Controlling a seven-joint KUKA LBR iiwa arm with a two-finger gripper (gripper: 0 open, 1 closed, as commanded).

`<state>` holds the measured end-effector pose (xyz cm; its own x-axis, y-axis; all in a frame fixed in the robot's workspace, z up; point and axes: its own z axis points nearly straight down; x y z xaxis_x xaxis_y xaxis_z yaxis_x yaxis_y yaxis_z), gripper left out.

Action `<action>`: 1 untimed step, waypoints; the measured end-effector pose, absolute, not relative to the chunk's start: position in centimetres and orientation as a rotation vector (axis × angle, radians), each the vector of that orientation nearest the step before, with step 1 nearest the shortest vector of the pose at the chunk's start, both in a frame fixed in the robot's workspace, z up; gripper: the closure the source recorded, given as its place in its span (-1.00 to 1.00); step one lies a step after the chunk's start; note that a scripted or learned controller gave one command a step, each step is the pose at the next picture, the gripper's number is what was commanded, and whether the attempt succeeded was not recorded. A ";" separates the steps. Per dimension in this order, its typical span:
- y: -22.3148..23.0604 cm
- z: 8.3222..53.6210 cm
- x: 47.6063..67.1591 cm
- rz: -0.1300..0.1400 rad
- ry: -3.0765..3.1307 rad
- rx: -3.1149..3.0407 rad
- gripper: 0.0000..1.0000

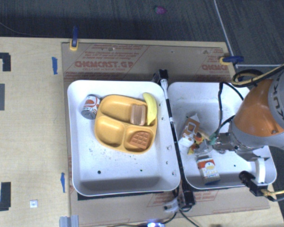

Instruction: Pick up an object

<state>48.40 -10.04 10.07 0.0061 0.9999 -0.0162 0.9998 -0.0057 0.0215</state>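
Hand (207, 144) low in right bin (227, 91), carton (208, 169) just below it, long axis up-down; can't tell grip state.

Two shallow white bins sit side by side on the worktop (28, 141): the left bin (85, 174) and the right bin (227, 96). The left bin contains four kinds of thing, one of each: one yellow divided tray (114, 122), one banana (151, 109), one crushed drink can (90, 106) and, inside the tray, one waffle-like toy (139, 139) plus one brownish block (137, 113). The right bin contains one small carton (208, 169), one snack packet (190, 126) and a cluster of small colourful pieces (197, 143) too jumbled to count. One arm (258, 112) reaches in.
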 end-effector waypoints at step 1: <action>-9.5 9.0 48.2 0.005 2.211 2.217 -1.00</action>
